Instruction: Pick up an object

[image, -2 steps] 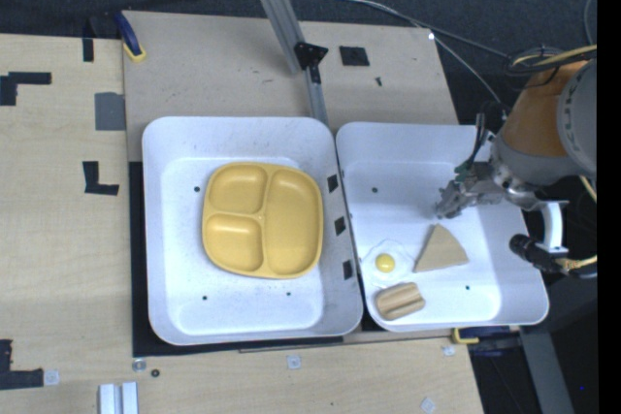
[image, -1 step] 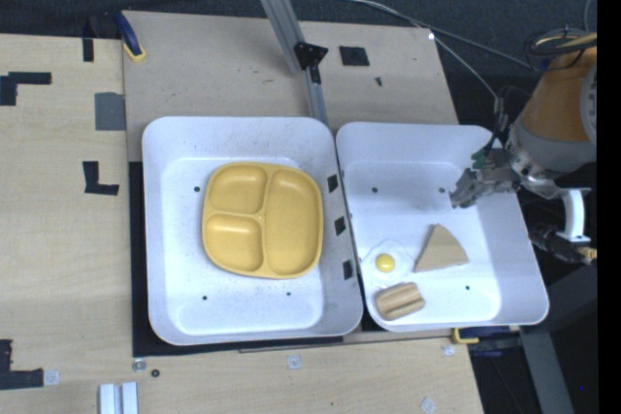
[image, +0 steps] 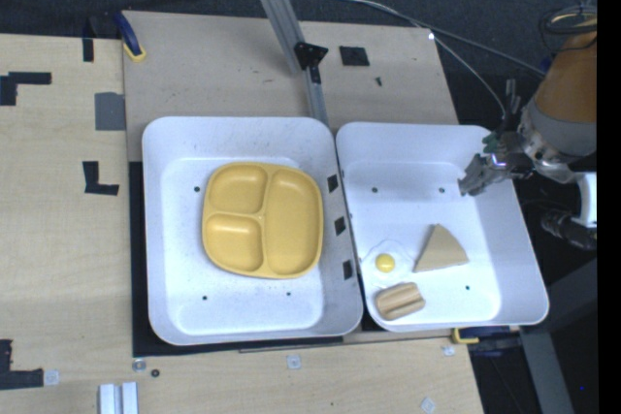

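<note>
In the right bin (image: pixel 505 238) lie a tan wedge-shaped slice (image: pixel 441 249), a small fried egg with a yellow yolk (image: pixel 385 262) and a tan bread roll (image: pixel 399 300). A yellow divided plate (image: pixel 262 218) rests in the left bin (image: pixel 175 208). My gripper (image: pixel 477 175) hangs over the right bin's upper right part, well above and to the right of the wedge. Nothing shows between its fingers.
The arm with its orange band (image: pixel 568 92) comes in from the right. A grey metal bar (image: pixel 277 0) slants down to the gap between the bins. Cables (image: pixel 408 15) run across the dark floor behind the bench. Black tape marks sit on the bench at left.
</note>
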Robot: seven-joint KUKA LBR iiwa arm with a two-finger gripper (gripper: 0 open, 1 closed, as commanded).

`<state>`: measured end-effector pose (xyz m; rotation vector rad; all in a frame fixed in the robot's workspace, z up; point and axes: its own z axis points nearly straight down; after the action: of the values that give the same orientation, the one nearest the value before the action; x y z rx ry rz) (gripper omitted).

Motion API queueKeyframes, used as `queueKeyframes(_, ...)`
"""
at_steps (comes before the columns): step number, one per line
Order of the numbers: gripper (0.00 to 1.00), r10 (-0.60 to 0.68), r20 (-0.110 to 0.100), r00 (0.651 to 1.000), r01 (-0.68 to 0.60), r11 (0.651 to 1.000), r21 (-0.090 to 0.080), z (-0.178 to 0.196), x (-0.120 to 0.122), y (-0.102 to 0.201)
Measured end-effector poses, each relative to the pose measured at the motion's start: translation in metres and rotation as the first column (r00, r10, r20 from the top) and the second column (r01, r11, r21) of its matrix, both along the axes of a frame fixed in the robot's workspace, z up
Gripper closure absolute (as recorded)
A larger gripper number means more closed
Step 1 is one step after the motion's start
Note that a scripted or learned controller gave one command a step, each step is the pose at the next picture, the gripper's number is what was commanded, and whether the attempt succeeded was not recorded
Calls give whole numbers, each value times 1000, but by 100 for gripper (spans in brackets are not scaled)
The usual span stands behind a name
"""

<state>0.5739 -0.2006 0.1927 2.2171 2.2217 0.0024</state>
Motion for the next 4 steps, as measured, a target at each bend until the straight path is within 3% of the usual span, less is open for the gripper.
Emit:
queueKeyframes(1,100,0,1,1000,0,1000,0,41,1,0)
queueKeyframes(4,100,5,-4,1000,-5,1000,2,45,-4,162)
